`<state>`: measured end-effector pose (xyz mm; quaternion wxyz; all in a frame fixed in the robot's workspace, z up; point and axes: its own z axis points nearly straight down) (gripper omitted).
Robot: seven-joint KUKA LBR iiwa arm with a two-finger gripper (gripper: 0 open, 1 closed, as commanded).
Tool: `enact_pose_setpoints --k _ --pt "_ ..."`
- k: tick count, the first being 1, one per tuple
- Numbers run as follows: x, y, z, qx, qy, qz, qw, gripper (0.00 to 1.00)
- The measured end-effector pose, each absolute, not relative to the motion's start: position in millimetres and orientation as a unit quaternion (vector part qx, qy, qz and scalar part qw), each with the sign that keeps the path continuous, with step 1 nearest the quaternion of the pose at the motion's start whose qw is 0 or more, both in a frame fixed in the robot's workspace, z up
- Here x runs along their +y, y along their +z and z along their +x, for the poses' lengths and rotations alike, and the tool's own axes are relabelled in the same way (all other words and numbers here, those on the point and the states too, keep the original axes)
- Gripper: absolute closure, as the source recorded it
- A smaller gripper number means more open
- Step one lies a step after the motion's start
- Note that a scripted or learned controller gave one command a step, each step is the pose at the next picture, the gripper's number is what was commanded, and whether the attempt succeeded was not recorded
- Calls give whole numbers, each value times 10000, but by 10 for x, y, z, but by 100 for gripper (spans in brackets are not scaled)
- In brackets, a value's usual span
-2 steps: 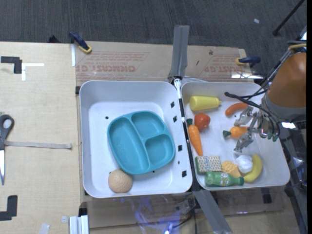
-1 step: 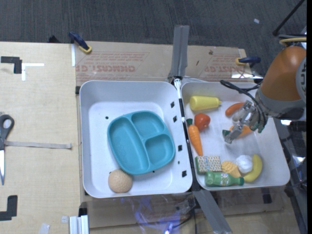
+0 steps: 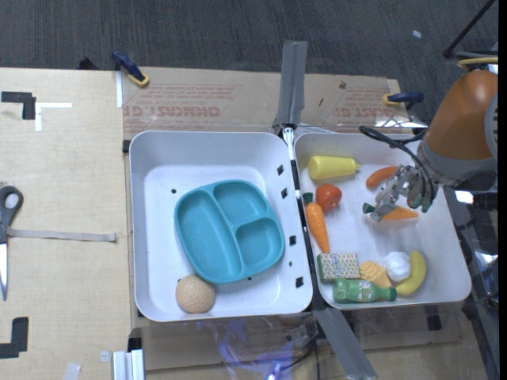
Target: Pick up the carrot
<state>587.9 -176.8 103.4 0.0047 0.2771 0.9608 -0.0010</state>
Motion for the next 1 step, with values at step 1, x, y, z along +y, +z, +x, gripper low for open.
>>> enact_pose_setpoints --k 1 --pt "-1765 1034 5880 9608 -8 2771 46 0"
